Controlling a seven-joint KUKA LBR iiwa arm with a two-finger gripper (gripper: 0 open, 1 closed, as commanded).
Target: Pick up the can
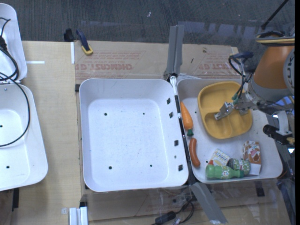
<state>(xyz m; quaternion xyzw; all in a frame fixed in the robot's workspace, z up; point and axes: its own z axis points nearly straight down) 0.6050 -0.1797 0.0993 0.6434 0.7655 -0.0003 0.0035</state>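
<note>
Camera view: the gripper [224, 112] is hovering over the yellow bowl [224, 109] in the right bin [276, 165]; its state cannot be told. The can [251, 152], probably light and rigid, is lying near the bin's front right corner; its sides look graspable.

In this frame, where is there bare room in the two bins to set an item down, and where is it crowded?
The left bin offers a bare floor from wall to wall. The right bin is crowded: the yellow bowl fills its back with the gripper over it, a carrot and sausage line the left wall, and the green bottle and packets fill the front.
</note>
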